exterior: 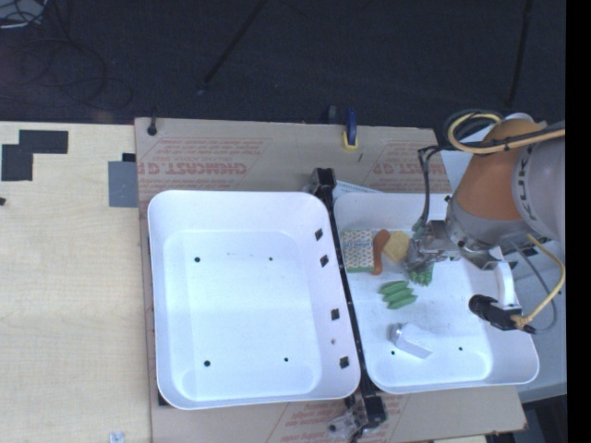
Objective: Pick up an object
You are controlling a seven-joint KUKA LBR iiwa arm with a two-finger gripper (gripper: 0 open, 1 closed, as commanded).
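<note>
The right bin (462,363) holds several small objects. A checked pad (356,247) lies at its left wall, with an orange piece (379,249) and a yellow piece (397,245) beside it. Green pods (397,293) lie near the middle, and a white block (411,342) sits nearer the front. My gripper (422,264) is low in the bin, just right of the yellow piece. Its tip is over another small green object (421,276). I cannot see whether that object is held.
The left bin (175,247) stands beside the right one, with a black divider clip strip (334,284) between them. The arm's orange band (489,178) and cables (531,293) hang over the right bin's far right side. Cardboard (240,160) lies under both bins.
</note>
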